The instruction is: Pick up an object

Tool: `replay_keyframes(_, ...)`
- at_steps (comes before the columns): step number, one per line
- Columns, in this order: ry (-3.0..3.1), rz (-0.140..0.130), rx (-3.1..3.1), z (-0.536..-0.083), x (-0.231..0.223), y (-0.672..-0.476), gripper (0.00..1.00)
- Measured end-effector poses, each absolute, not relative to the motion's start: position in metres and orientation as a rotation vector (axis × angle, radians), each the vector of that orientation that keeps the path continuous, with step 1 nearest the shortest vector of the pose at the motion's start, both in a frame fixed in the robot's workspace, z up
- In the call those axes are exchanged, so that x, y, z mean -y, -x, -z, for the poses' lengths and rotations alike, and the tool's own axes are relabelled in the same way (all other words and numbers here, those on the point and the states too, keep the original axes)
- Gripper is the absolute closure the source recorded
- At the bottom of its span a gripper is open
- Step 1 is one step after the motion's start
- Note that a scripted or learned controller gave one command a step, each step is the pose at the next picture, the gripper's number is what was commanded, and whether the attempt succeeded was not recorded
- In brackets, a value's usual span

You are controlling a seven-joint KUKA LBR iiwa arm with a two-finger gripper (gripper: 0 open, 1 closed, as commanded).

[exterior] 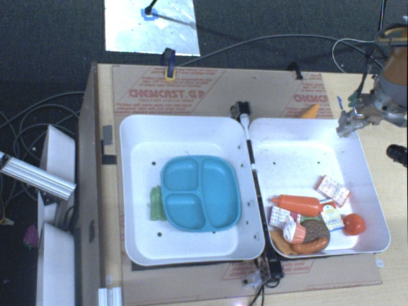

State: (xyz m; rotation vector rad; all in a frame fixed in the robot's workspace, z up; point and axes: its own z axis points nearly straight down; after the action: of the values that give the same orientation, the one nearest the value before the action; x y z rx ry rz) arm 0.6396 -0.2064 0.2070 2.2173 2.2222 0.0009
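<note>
Hovering over the back right corner of the right bin, the gripper sat well apart from everything it might pick, and nothing lay between its fingers; whether they were spread or pressed together could not be told from that angle. The likeliest target, the orange carrot, lay on the bin floor near the front, its long axis running roughly left to right across the view, the blunt end toward the divider and the narrower tip pointing right toward the small red-and-white carton. The risk, as I judged it, came from crowding: the carrot rested against a wrapped packet, and just in front sat a dark round patty and a red tomato. A descent slightly off line would probably close on two things or shove the pile toward the wall. Fingers closing along the carrot's length, not across it, would likely slip off. Beyond the bin, a small orange piece lay on the board. In the left bin, a blue divided plate rested beside a green piece.
</note>
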Motion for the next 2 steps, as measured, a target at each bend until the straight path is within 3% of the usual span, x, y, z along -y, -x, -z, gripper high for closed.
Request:
replay_keyframes(1,-2.219,0.001,-2.223,-0.1857,0.2064,-0.6243,1.00)
replay_keyframes(2,-2.215,-0.003,-2.223,-0.1881,0.2062,-0.6312,1.00)
